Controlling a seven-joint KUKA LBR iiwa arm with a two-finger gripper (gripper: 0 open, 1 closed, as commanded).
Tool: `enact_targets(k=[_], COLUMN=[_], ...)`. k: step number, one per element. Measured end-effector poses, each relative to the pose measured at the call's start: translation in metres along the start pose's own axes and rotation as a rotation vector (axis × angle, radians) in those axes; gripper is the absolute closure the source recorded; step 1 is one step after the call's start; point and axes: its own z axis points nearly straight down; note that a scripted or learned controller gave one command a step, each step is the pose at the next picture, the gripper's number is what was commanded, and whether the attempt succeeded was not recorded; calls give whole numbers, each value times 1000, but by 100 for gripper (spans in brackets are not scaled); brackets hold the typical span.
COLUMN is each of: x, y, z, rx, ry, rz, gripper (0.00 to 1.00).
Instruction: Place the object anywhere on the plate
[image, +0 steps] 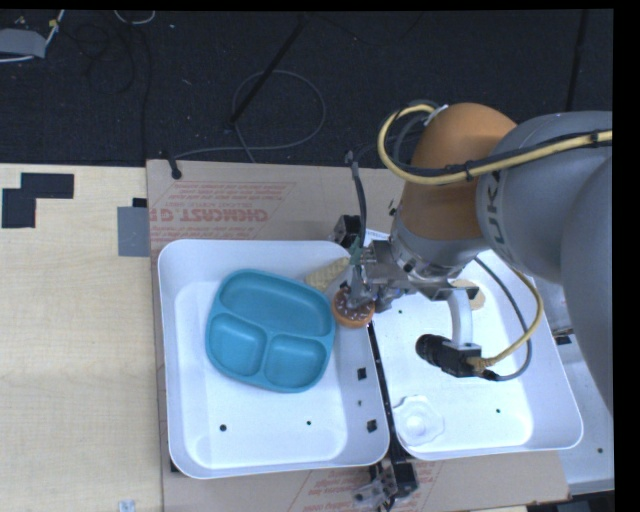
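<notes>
The grey arm's pincer (358, 292) hangs over the seam between the two white bins, seemingly closed on a small round brown, doughnut-like object (352, 312). The blue three-compartment plastic plate (270, 330) lies just left. Best to drift left above any compartment, lower gently, then release.

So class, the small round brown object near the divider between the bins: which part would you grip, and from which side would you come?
Probably grip the round brown object across its outer rim, coming straight down from above. It looks low and disc-like, lying flat by the blue plate, so opposite edges seem the readiest holds. The gripper sits right over it, hiding its upper part, so finer detail cannot be judged.
</notes>
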Motion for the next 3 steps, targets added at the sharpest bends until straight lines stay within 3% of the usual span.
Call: enact_targets(k=[2, 3], x=[97, 149], y=[3, 3], z=[12, -5], rx=[-2, -3], ry=[-1, 0], rz=[0, -1], gripper=[100, 100])
